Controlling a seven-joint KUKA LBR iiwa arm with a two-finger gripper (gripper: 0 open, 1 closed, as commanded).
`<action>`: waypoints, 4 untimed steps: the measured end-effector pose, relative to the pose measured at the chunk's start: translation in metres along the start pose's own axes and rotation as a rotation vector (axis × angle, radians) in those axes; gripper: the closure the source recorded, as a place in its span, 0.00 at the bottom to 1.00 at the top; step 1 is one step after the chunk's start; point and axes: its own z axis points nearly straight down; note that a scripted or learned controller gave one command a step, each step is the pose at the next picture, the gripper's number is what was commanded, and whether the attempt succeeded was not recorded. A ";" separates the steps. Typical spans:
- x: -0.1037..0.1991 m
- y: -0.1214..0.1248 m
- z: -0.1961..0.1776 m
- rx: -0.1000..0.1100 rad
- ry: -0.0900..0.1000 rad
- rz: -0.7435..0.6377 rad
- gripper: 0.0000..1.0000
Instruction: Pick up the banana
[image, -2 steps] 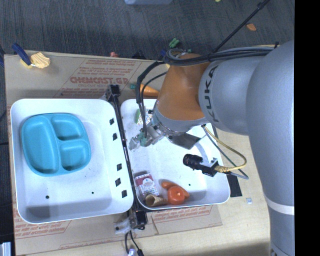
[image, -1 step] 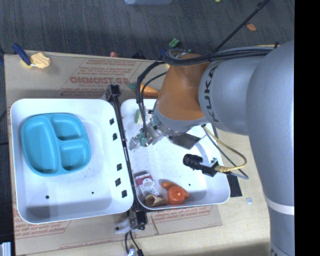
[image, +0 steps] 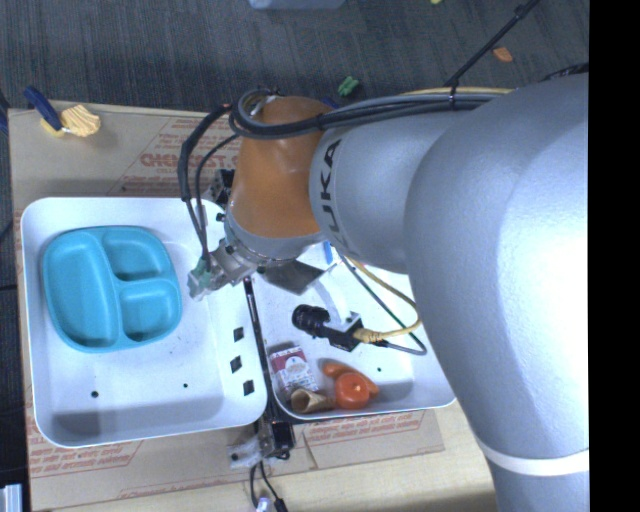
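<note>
Two things I cannot tell: whether my hand (image: 203, 272) is spread or pressed together, and where the banana lies, which I judge my own arm (image: 440, 230) hides over the right bin (image: 425, 402). The hand hangs low at the wall between the bins, the blue tray (image: 110, 287) just beyond it, a red packet (image: 287, 363) and an orange thing (image: 352, 388) back towards my arm

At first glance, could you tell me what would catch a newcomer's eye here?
The big grey arm with its orange band dominates, reaching in from the right over the bins. Next is the bright blue divided tray in the left bin. Small items, including an orange-red object, cluster in the right bin's near corner.
</note>
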 end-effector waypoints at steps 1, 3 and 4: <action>-0.001 0.088 -0.106 -0.003 -0.002 0.105 0.00; -0.006 0.044 -0.079 0.003 0.001 0.271 0.00; -0.048 -0.002 -0.180 -0.002 -0.002 0.081 0.00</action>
